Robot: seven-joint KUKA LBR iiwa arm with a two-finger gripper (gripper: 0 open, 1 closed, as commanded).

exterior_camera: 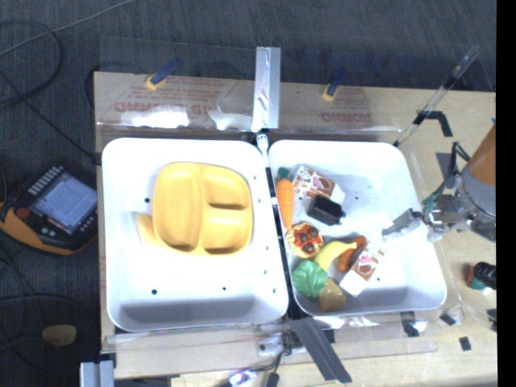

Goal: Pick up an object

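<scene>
Camera view, for you at the controls:

Writing: the brown board [242, 99] behind the bins carries faint red print on both sides of a silver tape strip [267, 87]; you cannot read it at this size. Two small packets in the right bin show printed faces, also too small to read.

Left bin [121, 297]: you see a yellow divided tray [201, 206] lying flat near its middle, with three compartments.

Right bin [403, 176]: the pickable things crowd its left half. An orange carrot [285, 201] lies along the divider wall. A printed packet [313, 184] sits just beside it, and a black block [326, 210] touches that packet's lower edge. Below come a round patterned piece [305, 238], a yellow banana-like piece [330, 254], a red-orange sausage shape [351, 252], a green leafy toy [309, 278], a tan piece [332, 295] and a white carton with red print [363, 266].

Gripper [397, 226]: it reaches over the bin's right rim, with its grey tip above bare bin floor, apart from the pile. You cannot tell how the tip is set, and nothing is seen in it.

Arm: the orange band [484, 160] shows at the right edge.

Around: a handheld controller [52, 208] lies on the dark carpet to the left, among cables. Blue and yellow clips [162, 73] hold the board's far edge. A thin rod [439, 95] slants above the right bin's far corner.
</scene>
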